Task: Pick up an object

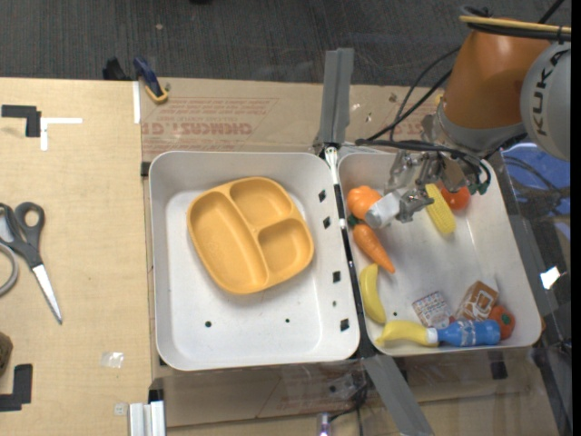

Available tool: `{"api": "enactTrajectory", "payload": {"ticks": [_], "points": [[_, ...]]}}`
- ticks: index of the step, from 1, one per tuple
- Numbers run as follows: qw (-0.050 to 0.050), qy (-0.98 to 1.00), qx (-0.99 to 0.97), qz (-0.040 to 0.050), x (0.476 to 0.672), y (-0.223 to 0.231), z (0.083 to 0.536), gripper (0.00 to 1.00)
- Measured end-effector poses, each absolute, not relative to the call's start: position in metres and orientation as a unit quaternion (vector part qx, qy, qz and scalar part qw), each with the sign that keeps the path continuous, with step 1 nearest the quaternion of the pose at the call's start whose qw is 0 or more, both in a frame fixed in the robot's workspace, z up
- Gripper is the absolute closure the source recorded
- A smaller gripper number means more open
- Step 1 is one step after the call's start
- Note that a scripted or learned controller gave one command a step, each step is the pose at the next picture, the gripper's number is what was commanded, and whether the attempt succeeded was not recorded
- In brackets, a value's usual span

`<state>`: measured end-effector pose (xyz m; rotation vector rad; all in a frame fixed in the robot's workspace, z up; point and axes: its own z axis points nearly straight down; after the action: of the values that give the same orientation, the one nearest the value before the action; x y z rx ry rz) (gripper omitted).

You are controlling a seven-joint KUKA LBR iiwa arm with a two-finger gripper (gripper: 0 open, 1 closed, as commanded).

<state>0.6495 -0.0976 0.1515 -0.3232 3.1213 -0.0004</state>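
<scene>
One carrot (pixel 373 247) below claw (pixel 406 198)

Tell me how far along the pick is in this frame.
Nothing looks picked yet. The hand sits low in the right bin, among the corn, the tomato and an orange piece, but no item is visibly between its fingers. Grasping and lifting remain. The yellow plate lies untouched in the left bin.
</scene>
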Motion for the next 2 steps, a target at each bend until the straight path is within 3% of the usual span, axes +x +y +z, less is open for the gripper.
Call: {"api": "enactTrajectory", "payload": {"ticks": [1,2], "points": [[0.004,1.000,-0.023,-0.0003,0.660,-0.130,0.148,1.00],[0.002,0.999,0.041,-0.0003,0.553,-0.105,0.094,1.00]]}}
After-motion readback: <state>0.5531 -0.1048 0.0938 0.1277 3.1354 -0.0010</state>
